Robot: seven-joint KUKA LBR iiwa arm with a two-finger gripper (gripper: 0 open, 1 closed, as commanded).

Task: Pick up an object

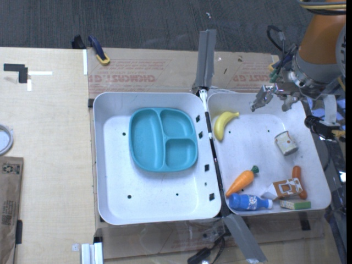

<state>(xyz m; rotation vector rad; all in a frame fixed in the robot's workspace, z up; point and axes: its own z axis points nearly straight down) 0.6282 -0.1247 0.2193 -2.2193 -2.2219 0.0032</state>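
The right bin [324, 175] holds a yellow banana [224, 124] at its far left, a small grey-white can [286, 142] lying on its side, and a toy carrot [241, 181]. Along its near edge lie a blue bottle [250, 202], a brown carton [288, 188], an orange sausage [297, 174] and a green-and-white bar [295, 204]. My gripper [274, 103] hangs over the far edge of this bin, right of the banana and beyond the can. Its fingers are spread open with nothing between them.
The left bin [110, 191] holds a teal divided plate [163, 139]. A grey post [206, 56] rises behind the divider between the bins. On the bench at the back left lies a blue-and-yellow clamp [98, 50]. Cables hang at the right by the arm.
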